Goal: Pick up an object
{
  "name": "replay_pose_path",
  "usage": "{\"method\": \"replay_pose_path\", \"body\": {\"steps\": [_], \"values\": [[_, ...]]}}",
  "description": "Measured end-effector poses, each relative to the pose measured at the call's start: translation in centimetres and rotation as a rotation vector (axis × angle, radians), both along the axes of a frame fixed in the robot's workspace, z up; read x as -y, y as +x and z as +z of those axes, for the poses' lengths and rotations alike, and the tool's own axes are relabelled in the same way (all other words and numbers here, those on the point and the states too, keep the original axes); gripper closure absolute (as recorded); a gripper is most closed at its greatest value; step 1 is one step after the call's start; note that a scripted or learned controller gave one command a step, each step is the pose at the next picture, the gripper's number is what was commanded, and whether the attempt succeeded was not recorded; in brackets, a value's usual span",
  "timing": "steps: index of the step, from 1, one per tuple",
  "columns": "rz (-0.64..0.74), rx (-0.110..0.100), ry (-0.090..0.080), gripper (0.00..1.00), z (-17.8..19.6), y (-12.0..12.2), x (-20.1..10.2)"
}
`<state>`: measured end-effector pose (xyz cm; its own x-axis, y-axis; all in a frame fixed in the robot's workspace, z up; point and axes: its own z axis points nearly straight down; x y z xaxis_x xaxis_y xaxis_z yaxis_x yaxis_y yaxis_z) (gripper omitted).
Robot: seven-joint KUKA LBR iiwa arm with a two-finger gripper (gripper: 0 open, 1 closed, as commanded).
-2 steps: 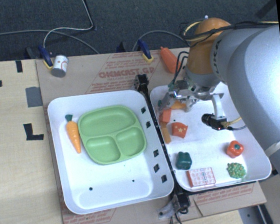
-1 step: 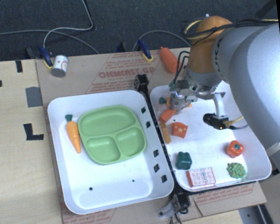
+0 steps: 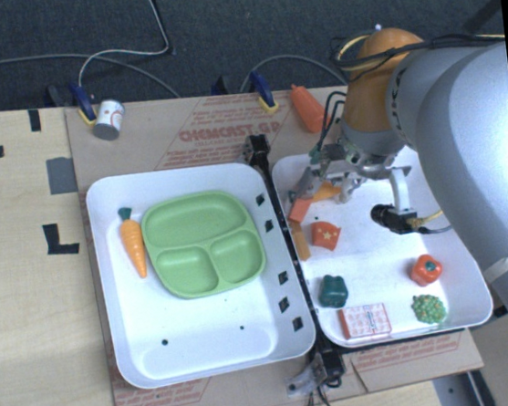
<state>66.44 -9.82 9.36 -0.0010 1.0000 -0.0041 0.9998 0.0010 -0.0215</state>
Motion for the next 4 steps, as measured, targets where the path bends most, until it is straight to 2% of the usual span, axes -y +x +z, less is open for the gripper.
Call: {"method": "replay_pose_path", "body": {"steps": [4], "values": [[0.001,-0.001,0.000,0.00,-0.90,0.00,0.24]]}}
